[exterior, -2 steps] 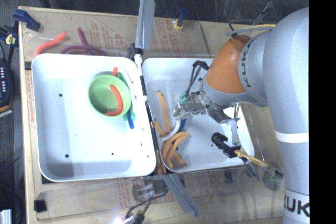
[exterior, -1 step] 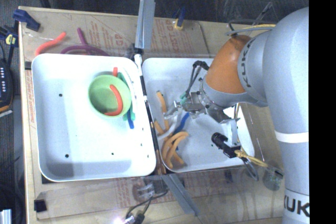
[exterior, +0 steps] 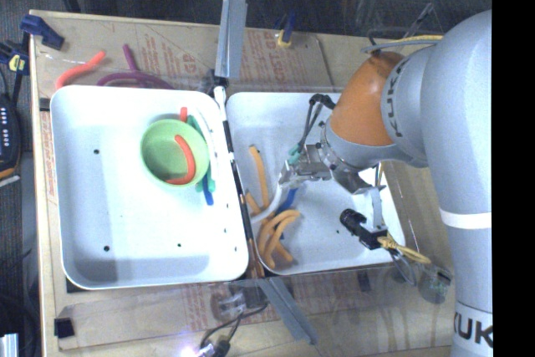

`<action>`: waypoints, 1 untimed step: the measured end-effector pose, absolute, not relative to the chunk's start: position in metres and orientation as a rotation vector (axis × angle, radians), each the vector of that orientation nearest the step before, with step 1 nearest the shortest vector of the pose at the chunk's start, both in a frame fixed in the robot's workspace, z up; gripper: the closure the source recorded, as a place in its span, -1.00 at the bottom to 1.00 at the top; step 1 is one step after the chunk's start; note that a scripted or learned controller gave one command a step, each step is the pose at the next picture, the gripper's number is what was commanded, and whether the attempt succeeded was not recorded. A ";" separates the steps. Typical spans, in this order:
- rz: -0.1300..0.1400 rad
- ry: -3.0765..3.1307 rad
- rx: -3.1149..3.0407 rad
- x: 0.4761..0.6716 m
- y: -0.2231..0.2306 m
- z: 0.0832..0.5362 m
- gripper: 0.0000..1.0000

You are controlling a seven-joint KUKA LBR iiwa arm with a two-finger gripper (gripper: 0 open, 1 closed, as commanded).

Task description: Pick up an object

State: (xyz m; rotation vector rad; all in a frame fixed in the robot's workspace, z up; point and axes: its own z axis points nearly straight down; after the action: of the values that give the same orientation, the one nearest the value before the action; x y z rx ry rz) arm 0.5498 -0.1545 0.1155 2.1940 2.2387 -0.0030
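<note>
Gripper [exterior: 289, 177] sits low over the right bin [exterior: 322, 240], toward that bin's left half. Whether it is open or closed I cannot tell from this slant, and nothing can be seen held in it. Just below the gripper, touching its tip or very nearly so, lies a short blue piece [exterior: 288, 198]. Just left of the gripper a slim orange-tan strip [exterior: 260, 171] runs beside the bin's wall. Below and left of the gripper a cluster of curved orange-tan tubes [exterior: 277, 234] is heaped in the corner, some of them overlapping. Well to the gripper's left, in the left bin [exterior: 100, 213], stands a green bowl [exterior: 171, 148] with a red-orange curved piece [exterior: 188, 161] across it and a blue stick [exterior: 207, 193] at its edge.

The blue piece is the nearest candidate, and the tubes come next. By their look these are light, bendy plastic or rubber things — not fragile, and probably a little grippy rather than slick. Being soft, they should squash somewhat under a pinch and forgive a rough closing. The best hold, I judge, is across the middle of a piece, crosswise to its length, where it lies clear of its neighbours. A curved tube pinched near an end is likely to swing or spring free. The strip left of the gripper looks awkward because the wall leaves little room on that side. The uppermost arch of the cluster, or the blue piece, seems the easier take.
</note>
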 end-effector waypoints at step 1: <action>-0.003 2.239 2.194 0.550 -0.154 0.116 -1.00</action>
State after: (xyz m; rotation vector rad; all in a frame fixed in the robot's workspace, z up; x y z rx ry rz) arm 0.5498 -0.1545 0.1155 2.1935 2.2387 -0.0031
